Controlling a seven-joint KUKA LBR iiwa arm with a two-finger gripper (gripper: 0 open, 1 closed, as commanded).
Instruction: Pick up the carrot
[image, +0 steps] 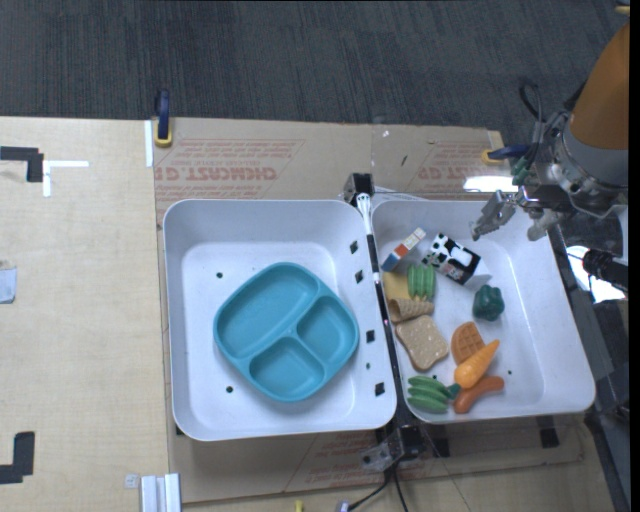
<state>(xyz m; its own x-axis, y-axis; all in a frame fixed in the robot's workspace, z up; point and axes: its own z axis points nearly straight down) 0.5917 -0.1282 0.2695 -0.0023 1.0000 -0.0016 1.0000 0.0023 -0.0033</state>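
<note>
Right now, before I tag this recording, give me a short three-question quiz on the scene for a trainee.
1. True or false: the carrot lies in the right bin.
2. Multiple choice: what sits in the left bin? A) a red bowl B) a blue divided plate C) a slice of toast
3. Fill in: the gripper is over the right bin's ____ right corner, apart from the carrot.

Key:
1. True; it lies near the front, beside the green beans.
2. B.
3. Far (upper in the view); its fingers are spread with nothing between them.
</note>
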